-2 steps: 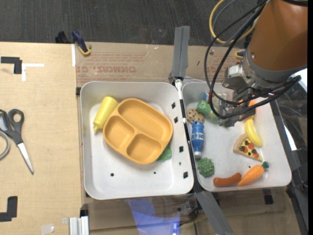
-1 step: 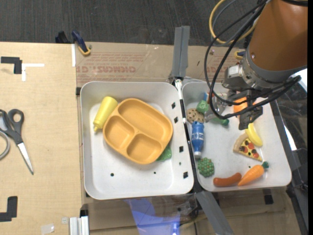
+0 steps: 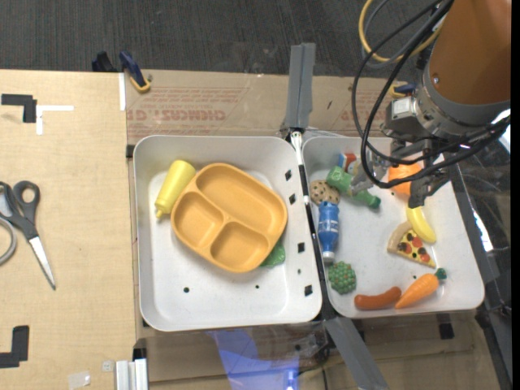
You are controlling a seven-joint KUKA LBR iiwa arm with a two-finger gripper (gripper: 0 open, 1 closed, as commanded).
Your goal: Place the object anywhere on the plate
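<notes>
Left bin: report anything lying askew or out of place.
The orange three-compartment plastic plate lies skewed to the white left bin, one corner over a green toy that pokes out from under its edge. A yellow plastic bottle lies on its side against the plate's left rim.

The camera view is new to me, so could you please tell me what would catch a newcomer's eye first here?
The orange plate, with three compartments, sits tilted in the left bin, with a yellow bottle at its upper left edge. The right bin holds a scatter of toy food: a blue bottle, a pizza slice, a carrot and a sausage. The arm looms over that bin's top right corner.
</notes>
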